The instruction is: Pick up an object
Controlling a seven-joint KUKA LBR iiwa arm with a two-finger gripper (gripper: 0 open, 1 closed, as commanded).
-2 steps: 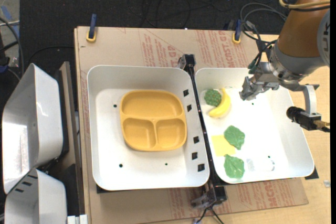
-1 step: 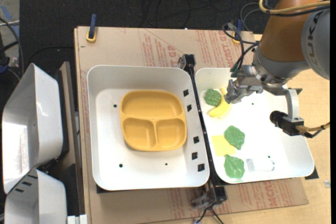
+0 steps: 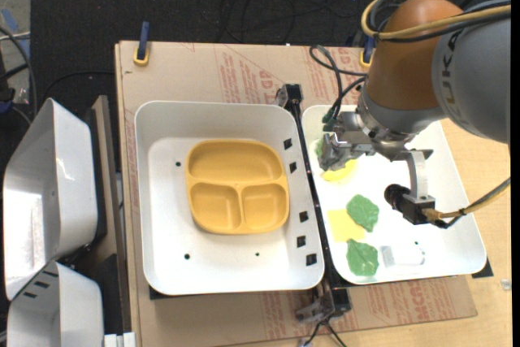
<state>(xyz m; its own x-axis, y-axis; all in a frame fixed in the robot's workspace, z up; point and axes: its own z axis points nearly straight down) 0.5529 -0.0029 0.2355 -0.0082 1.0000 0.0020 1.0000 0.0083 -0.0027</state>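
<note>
Low over the right bin point(image 3: 455, 175), the pincer point(image 3: 337, 152) is seen above a yellow piece point(image 3: 339, 170), its state cannot be told, and for a good pick it should be centred on that piece before being closed.

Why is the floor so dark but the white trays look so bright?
In the camera view, light falls from above on the two white bins, so they glow nearly washed out, while the black floor soaks it up. The orange band shows a soft shine. The yellow plate looks sharp; the gripper sits in the arm's shadow.
</note>
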